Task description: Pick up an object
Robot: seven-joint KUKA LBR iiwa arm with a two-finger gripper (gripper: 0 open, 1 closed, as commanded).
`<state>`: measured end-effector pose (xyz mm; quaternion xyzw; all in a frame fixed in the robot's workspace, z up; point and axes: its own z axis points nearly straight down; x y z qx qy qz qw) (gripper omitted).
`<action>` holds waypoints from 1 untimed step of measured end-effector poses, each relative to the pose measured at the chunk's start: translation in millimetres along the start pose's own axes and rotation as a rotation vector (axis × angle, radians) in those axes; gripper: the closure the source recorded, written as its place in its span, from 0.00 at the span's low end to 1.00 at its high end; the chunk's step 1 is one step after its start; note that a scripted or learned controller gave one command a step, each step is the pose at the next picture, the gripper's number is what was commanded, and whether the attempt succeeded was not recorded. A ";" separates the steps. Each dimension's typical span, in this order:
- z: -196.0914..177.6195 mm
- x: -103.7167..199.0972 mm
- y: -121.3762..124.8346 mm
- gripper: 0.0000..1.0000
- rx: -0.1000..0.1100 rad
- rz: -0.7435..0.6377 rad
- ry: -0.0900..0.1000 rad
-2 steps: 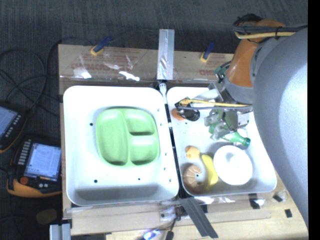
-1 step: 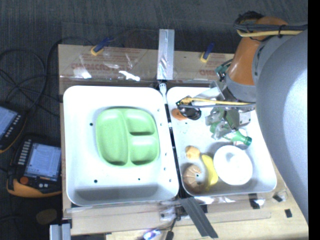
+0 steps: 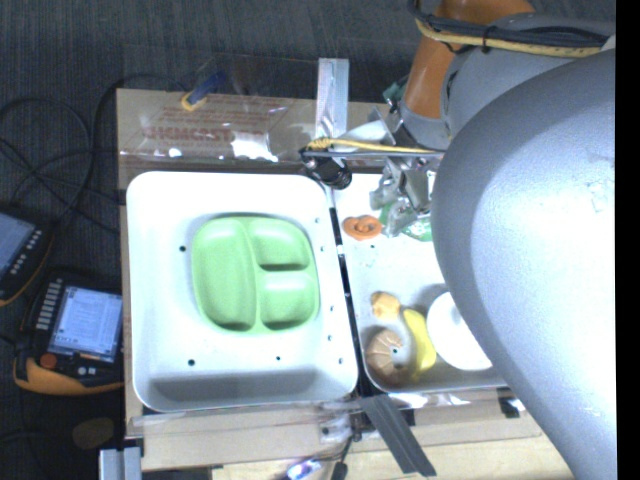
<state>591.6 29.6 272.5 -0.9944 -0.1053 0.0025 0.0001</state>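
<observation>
The pick is not done, as far as this view shows. The end effector (image 3: 400, 200) hangs over the far end of the right-hand shallow white bin (image 3: 385, 263), and nothing can be seen gripped in it. Whether it is apart or together I cannot tell, because its tip is small and tangled against the clutter behind it.

The nearest candidate is a small orange ring-shaped toy (image 3: 362, 227), lying on the bin floor just beside the end effector and close to the dividing wall (image 3: 340, 268) between the bins. A pale green scrap of something (image 3: 418, 230), possibly soft plastic, sits just under the end effector's other side. Toward the near end of the same bin are a small yellow-orange lump (image 3: 382, 303), a tan round ball-like thing (image 3: 384, 352), a yellow banana (image 3: 422, 340) touching it, and a white round disc (image 3: 452, 330) partly hidden by the bulky grey arm (image 3: 530, 218).

Everything remains to be done: descend, close on something and lift. The ring's place near the dividing wall leaves little room on that side, so a grasp there risks scraping the rim. The bare floor between the ring and the lump is the freest stretch. The left-hand white bin (image 3: 160, 348) holds a light green divided plastic plate (image 3: 255, 273), well apart from the end effector.
</observation>
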 end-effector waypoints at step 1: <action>5.0 -13.8 -5.3 1.00 -0.003 -0.331 -0.002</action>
